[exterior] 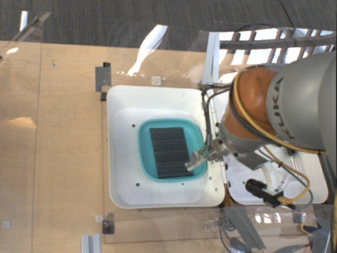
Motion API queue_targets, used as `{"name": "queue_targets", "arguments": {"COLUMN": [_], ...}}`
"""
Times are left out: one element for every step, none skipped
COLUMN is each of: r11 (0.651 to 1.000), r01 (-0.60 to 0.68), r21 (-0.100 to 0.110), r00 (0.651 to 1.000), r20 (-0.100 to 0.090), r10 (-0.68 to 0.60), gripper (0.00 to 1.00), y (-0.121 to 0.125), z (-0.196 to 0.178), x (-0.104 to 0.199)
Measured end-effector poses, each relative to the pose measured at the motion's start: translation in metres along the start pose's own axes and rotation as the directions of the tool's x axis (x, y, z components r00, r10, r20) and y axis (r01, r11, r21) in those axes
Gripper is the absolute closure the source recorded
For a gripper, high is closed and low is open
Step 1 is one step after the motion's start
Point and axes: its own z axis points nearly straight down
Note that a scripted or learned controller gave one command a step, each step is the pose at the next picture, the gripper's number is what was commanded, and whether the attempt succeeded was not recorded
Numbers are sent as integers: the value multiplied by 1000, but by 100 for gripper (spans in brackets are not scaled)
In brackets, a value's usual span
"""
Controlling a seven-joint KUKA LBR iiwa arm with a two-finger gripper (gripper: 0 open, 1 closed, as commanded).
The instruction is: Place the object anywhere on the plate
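In the left white bin (124,141) lies a turquoise plate (146,141), about in the middle of the bin floor. A dark ribbed rectangular object (168,151) lies flat on this plate, a little tilted, and covers most of its inner part. The pincer (196,161) is at the right lower corner of the plate, just beside the corner of the dark object. How wide the pincer stands, I cannot tell. The grey arm (300,99) with orange band comes over the right bin (316,188). Both bins stand on the wooden tabletop (52,141).
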Motion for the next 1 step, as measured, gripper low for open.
{"name": "queue_targets", "arguments": {"r11": [999], "r01": [44], "r21": [-1], "r00": [999], "r20": [2], "r10": [-44], "gripper": [0], "y": [3], "z": [0], "x": [-63]}}
